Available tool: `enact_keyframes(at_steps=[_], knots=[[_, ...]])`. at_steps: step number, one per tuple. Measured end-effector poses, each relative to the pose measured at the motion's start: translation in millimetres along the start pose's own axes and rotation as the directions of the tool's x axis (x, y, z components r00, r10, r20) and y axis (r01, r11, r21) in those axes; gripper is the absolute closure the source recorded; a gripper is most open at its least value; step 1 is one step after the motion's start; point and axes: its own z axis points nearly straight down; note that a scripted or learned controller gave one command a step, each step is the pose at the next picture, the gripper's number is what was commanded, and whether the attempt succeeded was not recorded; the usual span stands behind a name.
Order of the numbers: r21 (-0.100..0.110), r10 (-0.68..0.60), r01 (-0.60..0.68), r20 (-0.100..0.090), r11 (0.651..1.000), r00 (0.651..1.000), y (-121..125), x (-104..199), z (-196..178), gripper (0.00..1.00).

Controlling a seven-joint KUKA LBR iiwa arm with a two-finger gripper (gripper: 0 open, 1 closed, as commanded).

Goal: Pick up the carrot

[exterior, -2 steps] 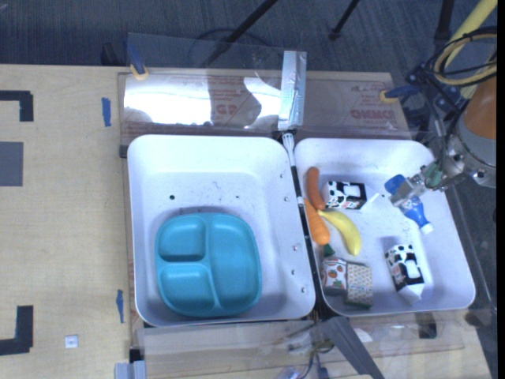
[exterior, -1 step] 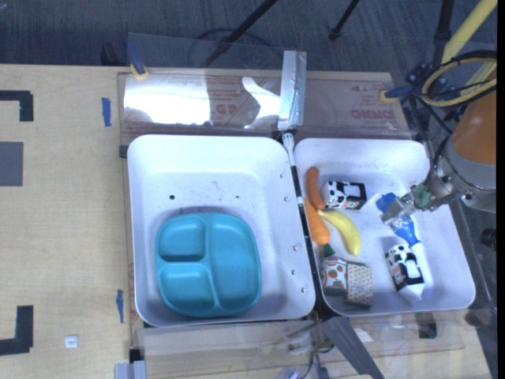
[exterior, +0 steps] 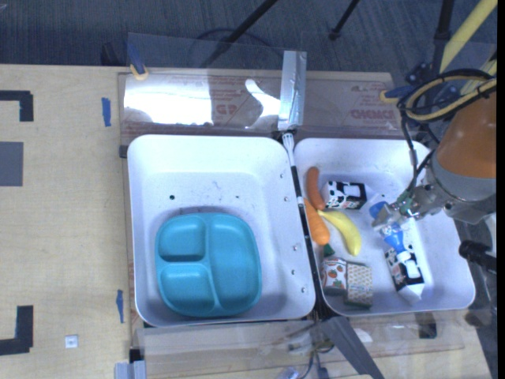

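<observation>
Closest to the camera, at the near edge of the right bin, sat a small patterned box, lying slightly tilted against the bin's front wall. Just beyond it lay the carrot, orange with a green end pointing toward the box. It rested along the bin's left wall, running roughly front to back. A yellow banana lay right beside the carrot on its right, the two touching or nearly so. Farther back along the same wall, a reddish sausage continued the line of the carrot, its near end meeting the carrot's thick end. A black-and-white carton stood just to the right of the sausage, behind the banana.

Across the bin, a white tube with blue and black markings lay near the right side, well apart from the carrot. The gripper hung low over the middle of the right bin, just behind the tube, reaching in from the grey arm with its orange band. Whether it was spread or pressed together could not be told, and nothing was seen held in it. It was clear of the carrot, with the banana between them.

The left bin held a blue divided plate toward its front.
</observation>
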Motion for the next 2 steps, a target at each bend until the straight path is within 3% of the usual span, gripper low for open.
enact_keyframes(at_steps=[1,2], knots=[[0.000,0.000,0.000,0.000,1.000,1.000,0.1,0.0,-0.2,0.00],[-0.005,-0.246,0.246,0.005,0.969,0.969,72.9,25.4,1.2,0.00]])
